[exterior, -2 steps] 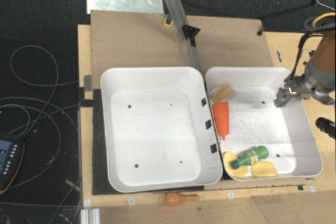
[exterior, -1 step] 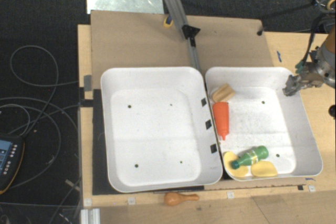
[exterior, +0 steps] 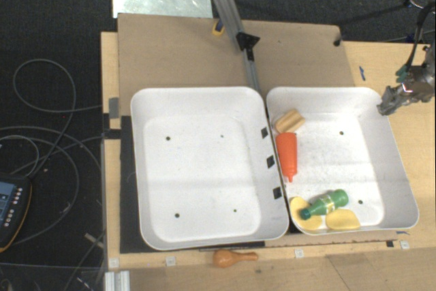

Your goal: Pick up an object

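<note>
Left to right: the left bin [exterior: 197, 167] holds nothing; the right bin [exterior: 368, 146] carries, along its left wall, a tan block [exterior: 289, 121] and an orange bottle [exterior: 287, 155], with a green bottle [exterior: 325, 204] on yellow pieces [exterior: 340, 219] at the near edge. We judge the orange bottle light, stiff and smooth (likely slippery); grasp across its body. The gripper [exterior: 394, 100] hovers over the far right rim; we cannot tell its state.

Bottle [exterior: 325, 204] and block [exterior: 289, 121] lie in right bin [exterior: 381, 167]
</note>
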You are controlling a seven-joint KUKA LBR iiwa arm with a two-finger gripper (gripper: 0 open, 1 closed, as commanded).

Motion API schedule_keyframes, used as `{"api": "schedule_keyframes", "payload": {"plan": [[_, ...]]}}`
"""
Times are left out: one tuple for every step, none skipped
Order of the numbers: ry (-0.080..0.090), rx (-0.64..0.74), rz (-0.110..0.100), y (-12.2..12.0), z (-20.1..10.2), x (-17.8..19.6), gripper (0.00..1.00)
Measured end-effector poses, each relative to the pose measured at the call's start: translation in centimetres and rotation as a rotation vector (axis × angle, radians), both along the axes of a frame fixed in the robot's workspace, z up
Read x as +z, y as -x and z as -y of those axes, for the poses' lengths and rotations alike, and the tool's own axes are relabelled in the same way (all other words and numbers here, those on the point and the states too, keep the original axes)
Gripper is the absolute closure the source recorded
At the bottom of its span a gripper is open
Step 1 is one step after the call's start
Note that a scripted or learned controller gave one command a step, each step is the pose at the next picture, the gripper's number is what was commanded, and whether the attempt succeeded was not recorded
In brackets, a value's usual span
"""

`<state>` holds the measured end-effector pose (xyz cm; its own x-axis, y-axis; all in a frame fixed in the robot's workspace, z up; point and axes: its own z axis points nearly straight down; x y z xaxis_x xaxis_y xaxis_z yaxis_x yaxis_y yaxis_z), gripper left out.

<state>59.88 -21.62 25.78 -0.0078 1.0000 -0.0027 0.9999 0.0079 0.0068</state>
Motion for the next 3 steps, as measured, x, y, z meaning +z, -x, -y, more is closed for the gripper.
{"api": "schedule_keyframes", "payload": {"plan": [[-0.004,0.002,-0.007,0.3,-4.9,-1.2,1.00],[-0.004,0.002,-0.006,0.3,-9.3,-0.9,1.00],[-0.005,0.004,-0.006,-0.4,-15.3,-1.1,1.00]]}}
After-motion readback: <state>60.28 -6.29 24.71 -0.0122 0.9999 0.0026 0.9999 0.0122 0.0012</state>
